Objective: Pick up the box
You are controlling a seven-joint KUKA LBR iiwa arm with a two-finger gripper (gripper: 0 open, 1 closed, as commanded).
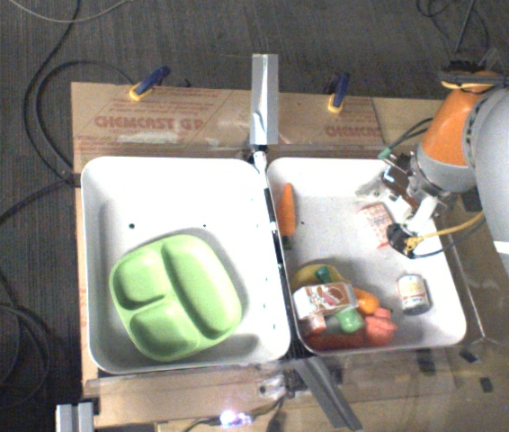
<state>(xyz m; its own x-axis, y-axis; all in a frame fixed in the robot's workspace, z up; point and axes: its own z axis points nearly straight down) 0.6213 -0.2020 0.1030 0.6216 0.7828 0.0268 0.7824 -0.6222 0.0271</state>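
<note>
Red-and-white box point(325, 299) lies toward the near left of my gripper point(405, 212), long axis roughly left-right. Grip state: can't tell.

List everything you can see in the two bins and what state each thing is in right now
green divided plate: lying flat in the left bin, compartments up.
carrot: lying along the right bin's left wall.
box: on its side atop the toy food pile.
small can: upright, standing apart from the pile.
flat packet: lying beside the gripper.
gripper: low over the right bin's upper right part.
</note>
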